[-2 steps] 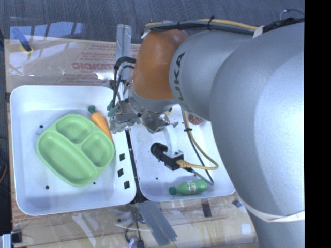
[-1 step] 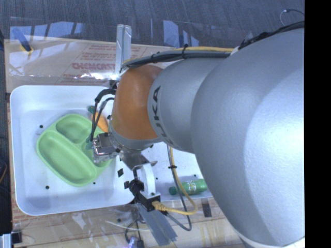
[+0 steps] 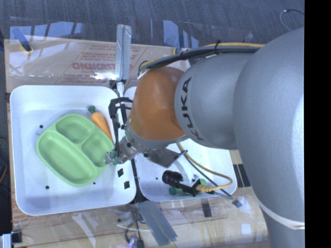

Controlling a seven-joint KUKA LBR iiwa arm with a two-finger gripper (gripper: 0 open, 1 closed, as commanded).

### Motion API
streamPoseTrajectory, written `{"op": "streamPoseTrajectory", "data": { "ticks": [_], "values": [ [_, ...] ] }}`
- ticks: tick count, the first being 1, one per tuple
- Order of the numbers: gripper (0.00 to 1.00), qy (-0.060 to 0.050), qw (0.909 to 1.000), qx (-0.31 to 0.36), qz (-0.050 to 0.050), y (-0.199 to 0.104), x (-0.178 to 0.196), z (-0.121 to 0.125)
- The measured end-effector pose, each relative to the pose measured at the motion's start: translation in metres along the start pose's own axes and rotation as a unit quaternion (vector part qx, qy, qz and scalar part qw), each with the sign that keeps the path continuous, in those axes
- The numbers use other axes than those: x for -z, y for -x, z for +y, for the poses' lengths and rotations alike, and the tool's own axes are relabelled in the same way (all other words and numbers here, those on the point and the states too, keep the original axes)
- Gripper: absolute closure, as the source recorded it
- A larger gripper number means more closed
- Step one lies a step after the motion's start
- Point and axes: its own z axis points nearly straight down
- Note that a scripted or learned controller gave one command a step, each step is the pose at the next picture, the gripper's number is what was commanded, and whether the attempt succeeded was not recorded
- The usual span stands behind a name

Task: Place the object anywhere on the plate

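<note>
Camera view: a carrot (image 3: 101, 124) is being kept against the far right rim of the green plate (image 3: 72, 148); the claw's (image 3: 117, 156) state cannot be told.

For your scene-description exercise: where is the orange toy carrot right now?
The orange toy carrot lies in the left white bin, against the upper right edge of the green divided plastic plate, just left of the gripper.

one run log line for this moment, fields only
plate: green, left bin | carrot: on bin floor, touching plate's right rim | claw: over plate's right edge | placed: not yet
</note>
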Motion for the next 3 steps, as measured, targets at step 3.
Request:
{"op": "streamPoseTrajectory", "data": {
  "ticks": [3],
  "values": [
    [1.0, 0.003, 0.9642, 0.265, -0.003, 0.063, 0.034, 0.067]
  ]
}}
